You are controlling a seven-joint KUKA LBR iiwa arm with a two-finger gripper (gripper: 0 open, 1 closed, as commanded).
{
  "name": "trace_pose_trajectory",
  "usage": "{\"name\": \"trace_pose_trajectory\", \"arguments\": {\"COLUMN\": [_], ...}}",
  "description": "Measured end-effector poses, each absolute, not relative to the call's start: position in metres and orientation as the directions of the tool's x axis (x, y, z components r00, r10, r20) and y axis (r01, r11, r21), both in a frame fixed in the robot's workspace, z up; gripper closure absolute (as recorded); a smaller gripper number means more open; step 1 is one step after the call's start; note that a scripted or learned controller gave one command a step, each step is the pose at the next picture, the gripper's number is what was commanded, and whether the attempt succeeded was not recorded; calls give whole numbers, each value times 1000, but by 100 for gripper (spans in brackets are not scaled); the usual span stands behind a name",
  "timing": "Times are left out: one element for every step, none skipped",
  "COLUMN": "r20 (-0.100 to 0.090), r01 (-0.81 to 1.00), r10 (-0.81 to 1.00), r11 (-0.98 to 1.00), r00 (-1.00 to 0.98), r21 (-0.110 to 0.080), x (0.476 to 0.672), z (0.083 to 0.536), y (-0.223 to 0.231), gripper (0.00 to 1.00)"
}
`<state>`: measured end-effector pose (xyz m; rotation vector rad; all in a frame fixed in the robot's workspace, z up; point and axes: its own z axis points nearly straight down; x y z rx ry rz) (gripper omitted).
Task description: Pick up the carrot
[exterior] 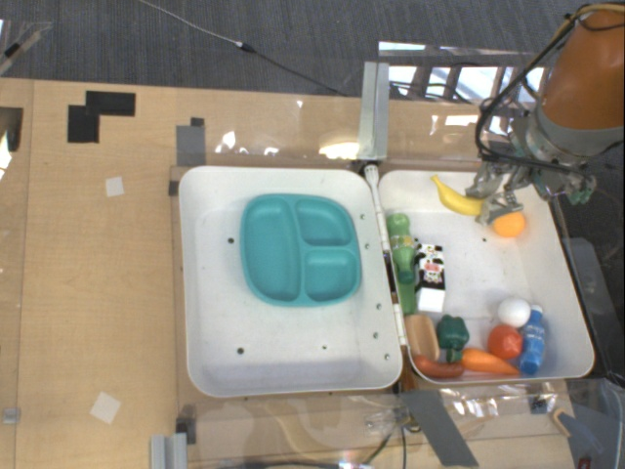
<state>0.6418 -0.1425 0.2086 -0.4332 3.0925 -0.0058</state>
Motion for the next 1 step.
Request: {"name": "trace_pose_trajectory", "arguments": {"r20": [-19], "r01": [-432], "r10": [-432], "r11": [902], "r00": [-902], "r21": [-13], "x": [641], "z": [375], "y": [-167], "gripper": [100]}}
